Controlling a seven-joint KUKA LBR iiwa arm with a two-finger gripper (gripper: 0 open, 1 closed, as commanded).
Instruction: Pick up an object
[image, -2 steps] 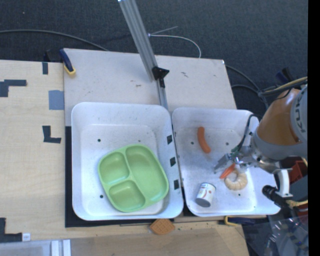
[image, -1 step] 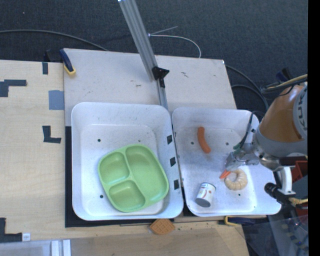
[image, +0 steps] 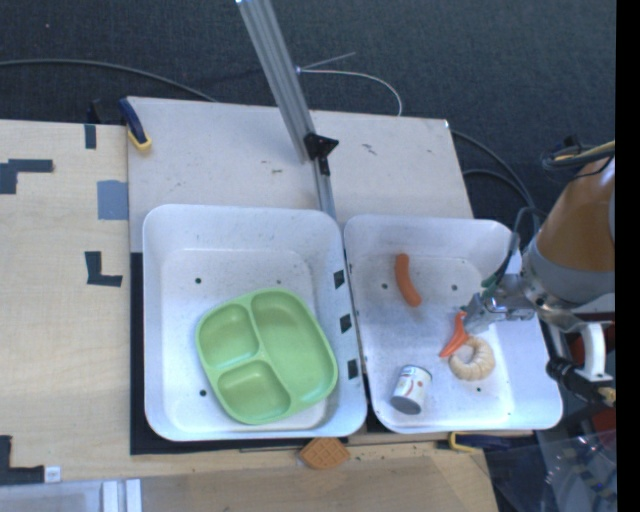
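Note:
In the right bin (image: 440, 238) lie an orange hot dog (image: 406, 279), a small orange carrot-like piece (image: 455, 337), a beige ring-shaped doughnut (image: 472, 359) and a white can (image: 409, 389) on its side. My gripper (image: 480, 311) reaches in from the right and hangs low over the bin, just above the top end of the orange piece and the doughnut. Nothing shows between its tips.
The left bin (image: 165, 240) holds a green divided plate (image: 265, 355). A metal pole (image: 285, 85) rises behind the bins. A waffle-like brown piece (image: 322, 453) lies on the bench in front of the bins. A blue and yellow clamp (image: 134, 124) sits at the back left.

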